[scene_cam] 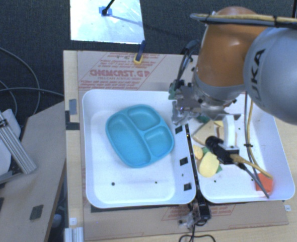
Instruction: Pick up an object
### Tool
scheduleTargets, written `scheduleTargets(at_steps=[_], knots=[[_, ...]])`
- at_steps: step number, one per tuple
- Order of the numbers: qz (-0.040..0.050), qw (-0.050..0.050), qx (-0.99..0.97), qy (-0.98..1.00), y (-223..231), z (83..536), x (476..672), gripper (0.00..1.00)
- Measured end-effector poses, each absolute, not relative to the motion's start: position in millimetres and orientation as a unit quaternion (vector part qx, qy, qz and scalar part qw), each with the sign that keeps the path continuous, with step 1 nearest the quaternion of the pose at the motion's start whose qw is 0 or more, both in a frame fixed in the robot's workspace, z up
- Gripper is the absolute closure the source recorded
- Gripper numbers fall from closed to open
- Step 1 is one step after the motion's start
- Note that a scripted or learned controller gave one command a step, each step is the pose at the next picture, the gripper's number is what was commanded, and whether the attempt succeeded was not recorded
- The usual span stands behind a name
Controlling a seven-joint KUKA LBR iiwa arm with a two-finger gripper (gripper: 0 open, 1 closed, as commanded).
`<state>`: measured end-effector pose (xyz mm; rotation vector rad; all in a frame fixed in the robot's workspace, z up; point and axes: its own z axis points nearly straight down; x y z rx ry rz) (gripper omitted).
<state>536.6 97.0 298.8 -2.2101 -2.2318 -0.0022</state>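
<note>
My gripper (180, 114) hangs low over the divider between the two bins, at the top left corner of the right bin (284, 178). The grey arm with its orange band covers much of that bin's far half. A yellow rounded object (208, 166) lies in the right bin near the divider, with a smaller pale yellow piece (198, 152) just above it. An orange object (267, 184) sits at the bin's lower right. I see nothing held in the gripper.
A blue divided plate (140, 135) lies in the middle of the left bin (103, 185). A small green piece (204, 119) peeks out under the wrist. A cardboard sheet (118, 69) lies behind the bins.
</note>
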Motion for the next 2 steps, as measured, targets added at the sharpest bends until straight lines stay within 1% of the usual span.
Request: scheduleTargets(at_steps=[1, 2], knots=[[-0.0009, 0.001, -0.704, -0.711, 140.7, 306.4, 494.4, 1.0], [-0.0103, -0.004, -0.704, -0.71, 160.6, 471.1, 487.2, 1.0]])
